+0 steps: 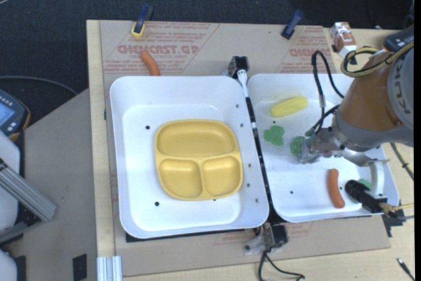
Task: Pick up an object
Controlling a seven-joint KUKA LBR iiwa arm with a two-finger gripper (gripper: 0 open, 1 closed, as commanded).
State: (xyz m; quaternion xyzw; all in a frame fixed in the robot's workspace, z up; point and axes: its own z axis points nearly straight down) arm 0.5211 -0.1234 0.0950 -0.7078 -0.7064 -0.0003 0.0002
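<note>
While the arm (pixel 378 102) is reaching in from the right, we are seeing its pincer (pixel 308 149) hanging low in the right bin (pixel 289 207), touching a green piece (pixel 298 144); whether it is spread or pinching, we cannot tell. Corn (pixel 289 106) and sausage (pixel 335 188) are lying nearby.

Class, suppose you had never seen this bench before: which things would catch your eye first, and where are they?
The yellow divided tray sits in the middle of the left bin. In the right bin the gripper is down beside a green broccoli piece, with a yellow corn cob behind and an orange sausage in front.
</note>
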